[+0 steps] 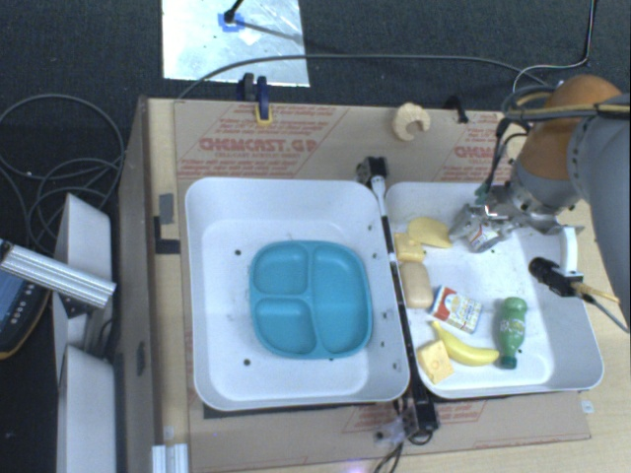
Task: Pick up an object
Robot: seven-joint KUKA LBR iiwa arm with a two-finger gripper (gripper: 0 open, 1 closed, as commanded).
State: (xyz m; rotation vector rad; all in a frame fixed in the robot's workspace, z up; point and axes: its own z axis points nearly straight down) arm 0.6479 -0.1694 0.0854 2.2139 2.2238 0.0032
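gripper (480,227) sits low over the far end of the right bin (582,358), just beside a pale yellow wedge (430,231). can't tell its state from my feed. i'd come straight down on one loose item, maybe the green bottle (511,329) or banana (465,348) at the near end, clear of the wall. arm (592,161) reaches in from the right, wrist bent down.

Blue sectioned plate (311,299) in a white bin (212,205), yellow banana (465,349), green bottle (511,329), red-and-white carton (456,309), pale yellow wedge (429,231), brown desk (325,136) with red lettering, grey arm (601,156) with orange band
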